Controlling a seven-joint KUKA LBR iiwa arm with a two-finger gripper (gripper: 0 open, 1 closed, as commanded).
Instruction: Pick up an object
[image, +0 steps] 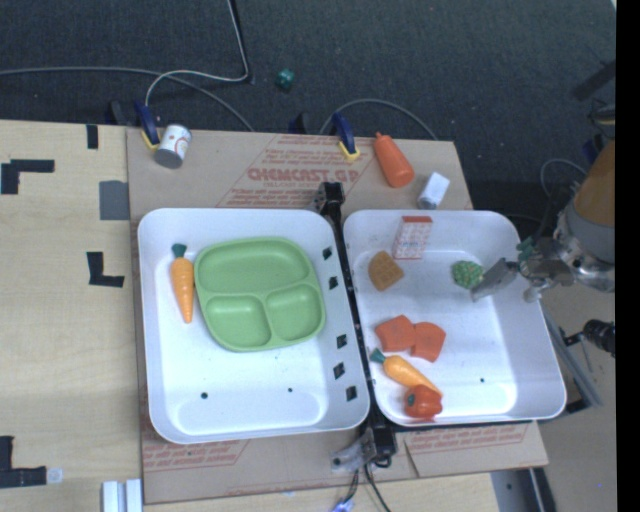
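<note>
You see two white bins side by side in the middle of the frame. The left bin (160, 330) holds a green plate (262, 293) with three sections, and a toy carrot (183, 285) lies just beside the plate's left edge, pointing down.

The right bin (520, 385) holds most of the toys. Near its top is a small pink and white box (412, 238). Just below and left of that box is a brown cookie-like piece (385, 270). A green broccoli toy (466, 273) sits toward the right side of the bin. Lower down, in the middle, you see two orange-red flat pieces (412, 337) touching each other. Below them lies a second carrot (405, 371), and a red tomato-like toy (423, 401) touches its lower end near the bin's bottom edge.

The arm comes in from the right side of the frame. Its gripper (497, 277) is over the right part of the right bin, with a grey finger (489, 281) just beside the broccoli on its right. You cannot tell from here how wide the gripper is set, and nothing shows between its tips.

Above the bins, on the cardboard, lie an orange bottle (393, 160), a small white cube (433, 189) and a little can (173, 144).
</note>
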